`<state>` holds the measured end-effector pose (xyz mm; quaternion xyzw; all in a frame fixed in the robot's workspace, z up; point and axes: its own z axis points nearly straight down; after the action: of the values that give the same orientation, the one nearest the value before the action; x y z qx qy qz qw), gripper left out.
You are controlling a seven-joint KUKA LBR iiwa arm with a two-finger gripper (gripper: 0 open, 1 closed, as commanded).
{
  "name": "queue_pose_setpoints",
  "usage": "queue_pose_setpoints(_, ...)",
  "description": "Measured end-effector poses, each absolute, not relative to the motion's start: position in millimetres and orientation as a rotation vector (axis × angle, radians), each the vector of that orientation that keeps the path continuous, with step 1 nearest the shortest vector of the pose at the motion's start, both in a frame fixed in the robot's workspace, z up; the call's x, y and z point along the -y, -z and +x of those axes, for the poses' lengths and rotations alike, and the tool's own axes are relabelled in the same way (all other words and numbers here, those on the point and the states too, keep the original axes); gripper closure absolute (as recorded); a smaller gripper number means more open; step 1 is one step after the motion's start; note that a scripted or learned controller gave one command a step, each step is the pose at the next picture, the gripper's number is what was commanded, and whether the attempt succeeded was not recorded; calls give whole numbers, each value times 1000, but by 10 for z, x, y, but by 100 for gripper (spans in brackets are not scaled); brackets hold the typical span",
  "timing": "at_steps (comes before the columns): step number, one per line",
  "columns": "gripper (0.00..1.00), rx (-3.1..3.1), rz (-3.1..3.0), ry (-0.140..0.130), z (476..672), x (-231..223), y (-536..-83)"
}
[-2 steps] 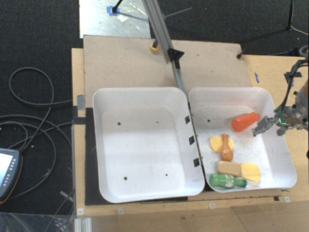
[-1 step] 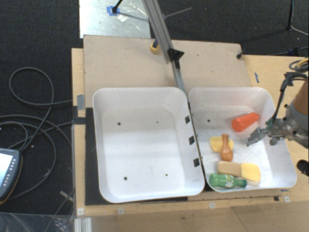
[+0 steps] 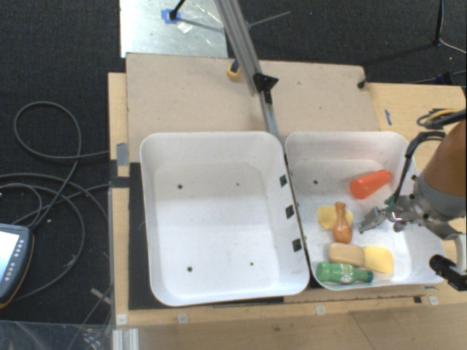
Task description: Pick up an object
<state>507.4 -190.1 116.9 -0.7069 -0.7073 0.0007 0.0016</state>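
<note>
Big tan table (image 3: pixel 190 93) under two white bins. Left bin (image 3: pixel 219 152) bare; right bin (image 3: pixel 343 146) full of small toys. Grey arm (image 3: pixel 445 188) in from the right, low over the right bin. Pincer (image 3: pixel 372 219) pointing left, fingers a little apart, nothing between them. Just left of the tips: a brown bottle (image 3: pixel 341 223), standing long-ways up and down the bin, on a yellow bit (image 3: pixel 326 216). Orange carrot (image 3: pixel 371 183) up above, tilted. Below: tan block (image 3: pixel 345 254), yellow wedge (image 3: pixel 379 259), green bottle (image 3: pixel 343 273) flat by the front wall. Brown bottle closest, likely next.
</note>
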Motion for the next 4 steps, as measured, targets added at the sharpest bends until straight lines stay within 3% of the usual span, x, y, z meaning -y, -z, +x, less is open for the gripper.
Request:
queue_pose_setpoints(1,0,2221,-2219,-1,5074,1897,-892)
queue_pose_setpoints(2,100,2224,-2223,3,5088,1906,-1016)
queue_pose_setpoints(3,100,2233,-2221,6,5201,1924,-1604)
queue_pose_setpoints(4,100,2234,-2221,7,5190,1879,-2231)
